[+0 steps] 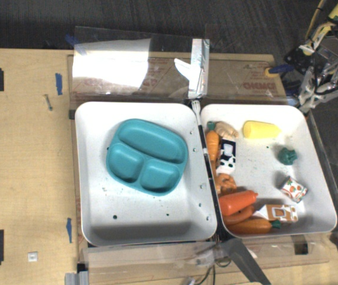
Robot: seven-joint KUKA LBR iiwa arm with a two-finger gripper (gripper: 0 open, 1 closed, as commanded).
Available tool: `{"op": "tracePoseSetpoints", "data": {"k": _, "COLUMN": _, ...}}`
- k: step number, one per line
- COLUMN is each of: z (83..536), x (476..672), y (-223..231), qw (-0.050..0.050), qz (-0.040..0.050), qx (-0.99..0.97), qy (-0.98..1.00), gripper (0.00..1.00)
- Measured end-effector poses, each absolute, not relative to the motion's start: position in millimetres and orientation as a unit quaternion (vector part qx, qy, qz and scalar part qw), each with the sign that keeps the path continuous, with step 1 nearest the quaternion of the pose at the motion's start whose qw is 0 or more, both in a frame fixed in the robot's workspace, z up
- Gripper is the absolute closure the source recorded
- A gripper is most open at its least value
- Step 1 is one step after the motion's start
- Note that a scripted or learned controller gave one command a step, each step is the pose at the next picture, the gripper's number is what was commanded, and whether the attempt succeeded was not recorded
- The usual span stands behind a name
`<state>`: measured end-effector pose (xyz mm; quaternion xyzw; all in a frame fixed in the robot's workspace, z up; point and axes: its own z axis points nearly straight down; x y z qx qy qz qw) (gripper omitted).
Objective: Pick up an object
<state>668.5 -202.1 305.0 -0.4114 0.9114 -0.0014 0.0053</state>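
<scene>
Red lettering is showing through the clear panel (240, 79) behind the bins, mirrored and too faint to read. The small carton (294, 190) and the flat box (281, 213) in the right bin (320, 159) are carrying printed pictures, but no words can be made out on them.

The left bin (91, 177) is holding a teal divided plate (147, 156), lying flat near its middle. In the right bin, a yellow block (261, 129) is lying toward 12 o'clock, a small dark green lump (287, 155) toward 2 o'clock, and the carton toward 4 o'clock. Along the 9 o'clock wall a row of toy foods is lying packed together: a carrot (212, 145), a black-and-white piece (227, 155), and an orange-red pepper (236, 202) at 7 o'clock, touching the flat box.

The end effector (320, 91) is hanging at the 1 o'clock corner of the right bin, beyond its rim, under a tangle of cables (329, 22); whether it is open or closed cannot be told. The yellow block is lying nearest it, toward its 8 o'clock, well apart.
</scene>
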Motion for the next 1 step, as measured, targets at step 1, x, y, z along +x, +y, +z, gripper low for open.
{"op": "tracePoseSetpoints", "data": {"k": 1, "z": 253.7, "x": 645.3, "y": -179.9, "qw": 0.002, "qz": 0.001, "qx": -0.545, "qy": 0.838, "gripper": 1.0}}
